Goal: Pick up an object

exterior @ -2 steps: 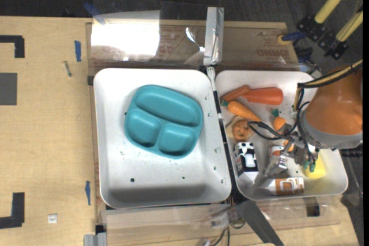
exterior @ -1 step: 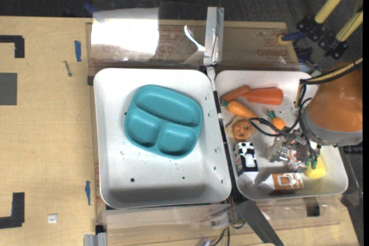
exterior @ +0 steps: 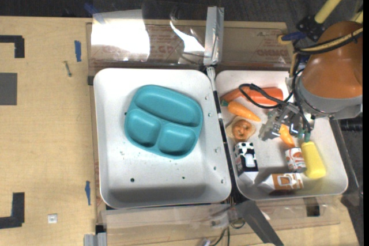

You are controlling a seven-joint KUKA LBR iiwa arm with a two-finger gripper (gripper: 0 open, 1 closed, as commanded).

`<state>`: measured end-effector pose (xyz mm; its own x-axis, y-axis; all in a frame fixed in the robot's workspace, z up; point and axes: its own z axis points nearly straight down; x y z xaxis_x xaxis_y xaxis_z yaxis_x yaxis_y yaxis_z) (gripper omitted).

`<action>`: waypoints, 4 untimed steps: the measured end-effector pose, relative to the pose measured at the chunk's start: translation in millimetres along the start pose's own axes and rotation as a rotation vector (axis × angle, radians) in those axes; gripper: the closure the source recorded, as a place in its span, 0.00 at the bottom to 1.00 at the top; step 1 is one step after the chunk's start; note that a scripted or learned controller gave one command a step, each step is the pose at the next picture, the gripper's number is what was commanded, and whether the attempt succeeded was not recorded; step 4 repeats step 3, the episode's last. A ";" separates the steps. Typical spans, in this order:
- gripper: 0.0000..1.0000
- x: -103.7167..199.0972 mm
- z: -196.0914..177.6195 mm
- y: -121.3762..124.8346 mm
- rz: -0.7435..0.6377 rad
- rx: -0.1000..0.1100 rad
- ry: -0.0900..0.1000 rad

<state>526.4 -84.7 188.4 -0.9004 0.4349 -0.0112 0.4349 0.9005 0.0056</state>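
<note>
Step in hand: reach phase, nothing lifted.

Gripper (exterior: 286, 124) low inside right bin (exterior: 340, 181), over clutter. Grasp state: cannot tell, too small and crowded to judge.

Candidate targets: small orange piece (exterior: 286, 136) directly under tool; yellow cylinder (exterior: 313, 159) just near-right; carrots (exterior: 245, 110) left; black-white cow toy (exterior: 248, 156) near-left.

Teal divided tray (exterior: 163, 121) lies in left bin (exterior: 109, 124).

Next move, as judged: settle on one item, straddle it cleanly, close, lift straight up.

My single fixed camera sits above the desk (exterior: 40, 124), looking down at a slant from moderate height. Both white bins fit in frame: left bin (exterior: 109, 181), right bin (exterior: 337, 181). The arm (exterior: 334, 75) enters from the right edge.
</note>
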 end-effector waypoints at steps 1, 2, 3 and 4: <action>1.00 -48.7 -59.8 57.1 0.017 0.000 0.000; 1.00 -55.9 -67.5 122.3 -0.042 0.000 0.005; 1.00 11.5 -43.4 117.8 -0.073 0.004 0.010; 1.00 11.5 -43.4 117.8 -0.073 0.004 0.010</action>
